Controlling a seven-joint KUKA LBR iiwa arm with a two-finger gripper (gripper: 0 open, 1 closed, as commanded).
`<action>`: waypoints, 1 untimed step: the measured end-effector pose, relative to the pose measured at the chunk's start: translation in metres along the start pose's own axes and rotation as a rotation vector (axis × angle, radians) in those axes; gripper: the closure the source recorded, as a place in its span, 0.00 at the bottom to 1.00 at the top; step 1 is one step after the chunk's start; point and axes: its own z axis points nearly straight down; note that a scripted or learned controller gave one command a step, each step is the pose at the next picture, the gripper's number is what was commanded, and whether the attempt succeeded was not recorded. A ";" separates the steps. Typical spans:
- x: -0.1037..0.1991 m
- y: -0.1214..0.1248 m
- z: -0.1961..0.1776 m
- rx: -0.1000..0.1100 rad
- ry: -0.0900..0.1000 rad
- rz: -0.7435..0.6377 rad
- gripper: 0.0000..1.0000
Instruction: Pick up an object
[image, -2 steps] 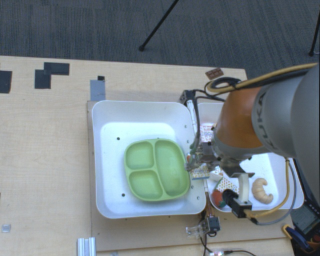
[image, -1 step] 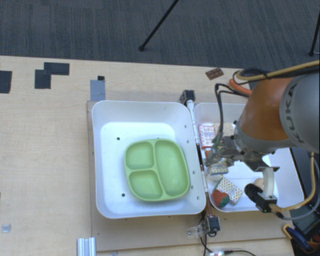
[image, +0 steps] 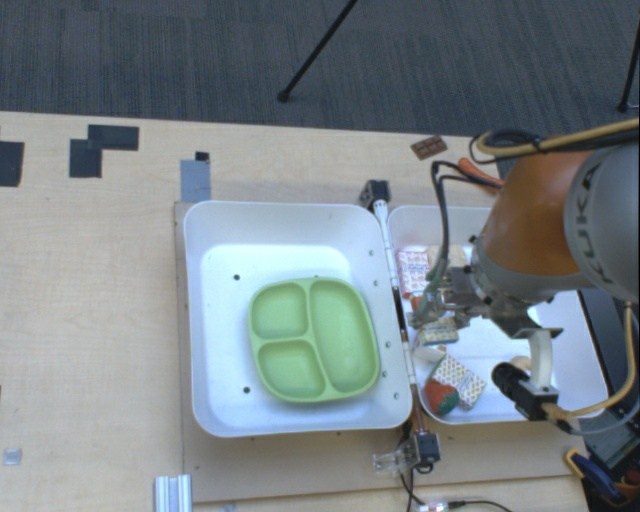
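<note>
you have the gripper (image: 437, 312) low in the right bin (image: 570, 330), at center right of the frame, close to the wall it shares with the left bin (image: 215, 330). its metal parts are tangled with cables and partly covered by the orange-banded wrist (image: 535, 225), so i cannot tell whether the fingers are spread or closed, and nothing can be seen held between them.

the relation that matters: the nearest candidates lie on both sides of the gripper along the frame's vertical. toward the top of the frame, just beside it, sits a white packet with red print (image: 413, 268), its long axis running roughly top to bottom. toward the bottom, near it, lies a small box with a diamond pattern (image: 458, 378), tilted on a diagonal, and touching that box at its lower left is a small red and green object (image: 440, 398), too small to name. a pale flat item right under the gripper is too hidden to identify.

the green divided plate (image: 315, 340) lies flat in the left bin, to the left of the gripper across the shared wall.

counts: two bins on the counter (image: 90, 330), one plate with three compartments, one packet, one patterned box, one red and green object, one arm
</note>
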 end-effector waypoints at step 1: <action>0.001 0.001 -0.010 -0.002 0.001 -0.006 1.00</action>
